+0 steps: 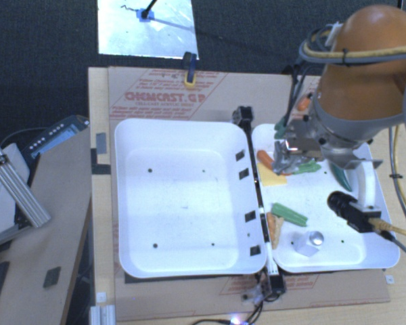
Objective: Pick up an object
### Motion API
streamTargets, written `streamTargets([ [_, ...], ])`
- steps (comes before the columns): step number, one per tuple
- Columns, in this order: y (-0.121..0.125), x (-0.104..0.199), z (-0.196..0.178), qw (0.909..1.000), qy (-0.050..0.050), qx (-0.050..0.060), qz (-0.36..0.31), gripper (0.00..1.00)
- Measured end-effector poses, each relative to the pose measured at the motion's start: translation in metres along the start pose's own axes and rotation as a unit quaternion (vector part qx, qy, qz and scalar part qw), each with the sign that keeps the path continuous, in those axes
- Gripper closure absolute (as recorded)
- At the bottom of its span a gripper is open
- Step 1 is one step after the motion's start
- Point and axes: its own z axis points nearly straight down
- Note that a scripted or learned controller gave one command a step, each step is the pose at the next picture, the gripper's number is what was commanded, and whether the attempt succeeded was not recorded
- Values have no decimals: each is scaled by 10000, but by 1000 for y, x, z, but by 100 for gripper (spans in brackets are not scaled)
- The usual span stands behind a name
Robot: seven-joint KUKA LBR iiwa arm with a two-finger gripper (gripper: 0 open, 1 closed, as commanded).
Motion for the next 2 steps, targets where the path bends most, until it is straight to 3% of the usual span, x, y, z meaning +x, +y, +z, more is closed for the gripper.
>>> streamTargets([
  [1, 23, 107, -100, 9999, 28, -96, -30, 100],
  [2, 29, 171, 74, 10000, -21, 41, 4, 100],
])
